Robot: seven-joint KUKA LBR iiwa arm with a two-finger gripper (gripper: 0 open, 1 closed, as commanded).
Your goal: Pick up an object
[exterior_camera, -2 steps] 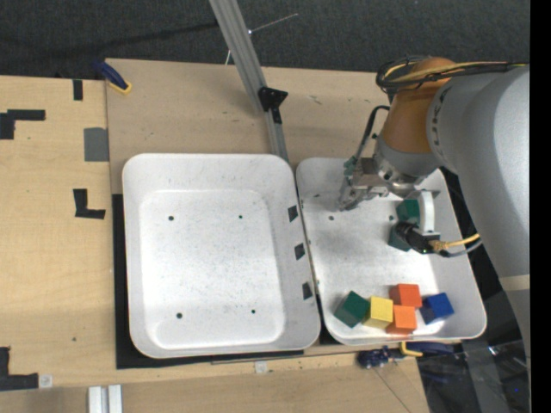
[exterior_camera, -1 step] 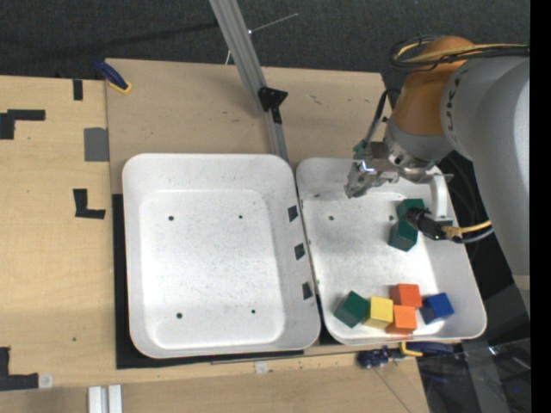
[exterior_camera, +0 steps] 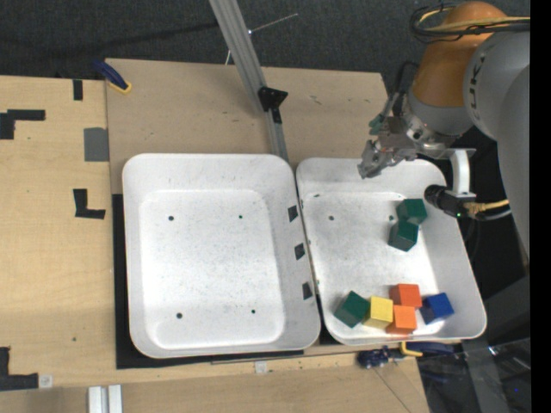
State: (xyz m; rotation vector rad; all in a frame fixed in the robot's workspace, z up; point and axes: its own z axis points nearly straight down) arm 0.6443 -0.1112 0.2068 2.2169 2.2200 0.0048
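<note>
a: do we see any words or numbers here?

b: we see dark letters on the side of the grey arm, just under the orange band. they are cut off, and we cannot read them for sure.

a: and on the white bins, the blocks or the bench?

b: we can read none there.
</note>
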